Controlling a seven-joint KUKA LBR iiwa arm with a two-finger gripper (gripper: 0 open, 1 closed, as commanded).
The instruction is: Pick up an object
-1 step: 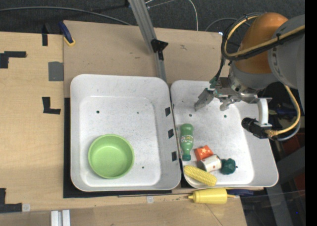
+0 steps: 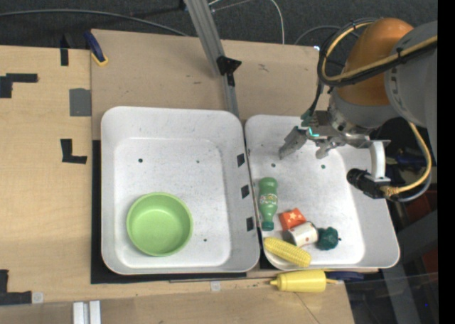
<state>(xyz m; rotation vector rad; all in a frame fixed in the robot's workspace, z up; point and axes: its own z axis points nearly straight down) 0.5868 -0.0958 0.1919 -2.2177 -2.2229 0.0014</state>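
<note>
My gripper (image 2: 307, 146) hangs over the upper part of the right bin (image 2: 370, 244), its two grey fingers spread open with nothing between them. Below it in the same bin lie a green bottle (image 2: 267, 202), a red and white block (image 2: 297, 228), a dark green round piece (image 2: 328, 238) and a yellow corn cob (image 2: 287, 251). The bottle sits a good way below and left of the fingertips. The left bin (image 2: 174, 120) holds a light green bowl (image 2: 159, 224) in its lower left part.
A yellow bottle (image 2: 301, 281) lies on the bench just outside the right bin's front rim. A grey pole (image 2: 206, 24) slants across the back toward the bins' divide. Cables loop behind the arm at the top right.
</note>
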